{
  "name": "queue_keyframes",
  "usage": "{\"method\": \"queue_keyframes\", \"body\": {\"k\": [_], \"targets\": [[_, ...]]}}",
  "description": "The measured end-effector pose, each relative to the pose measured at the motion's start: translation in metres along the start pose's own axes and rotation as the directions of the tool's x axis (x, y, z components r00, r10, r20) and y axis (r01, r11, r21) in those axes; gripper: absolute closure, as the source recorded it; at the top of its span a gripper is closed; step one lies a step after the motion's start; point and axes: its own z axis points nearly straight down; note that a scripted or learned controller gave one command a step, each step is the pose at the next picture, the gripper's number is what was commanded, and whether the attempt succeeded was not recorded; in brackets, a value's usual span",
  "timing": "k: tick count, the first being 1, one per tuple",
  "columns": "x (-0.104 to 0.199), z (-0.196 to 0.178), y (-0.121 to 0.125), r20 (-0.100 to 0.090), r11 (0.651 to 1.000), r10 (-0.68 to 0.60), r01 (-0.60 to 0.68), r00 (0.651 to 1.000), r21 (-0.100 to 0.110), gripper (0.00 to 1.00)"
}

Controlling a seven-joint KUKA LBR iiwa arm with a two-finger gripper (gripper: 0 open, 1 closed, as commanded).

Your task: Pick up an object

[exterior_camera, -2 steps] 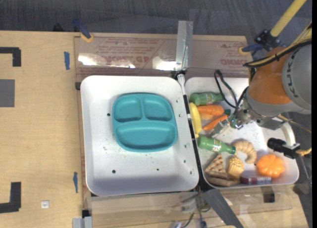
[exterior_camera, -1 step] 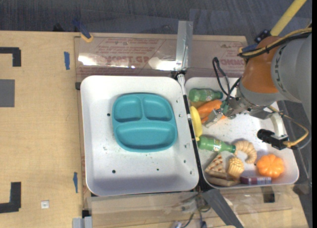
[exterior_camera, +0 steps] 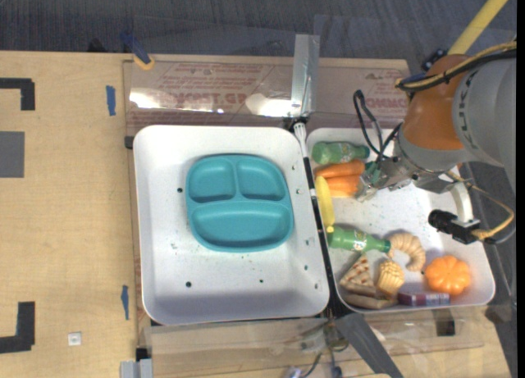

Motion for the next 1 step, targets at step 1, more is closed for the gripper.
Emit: {"method": "queue_keyframes", "body": {"k": [1], "targets": [[0.0003,0.0008,-0.0003,0.000,1.000,0.000,0.000,1.000,0.002,0.00]]}}
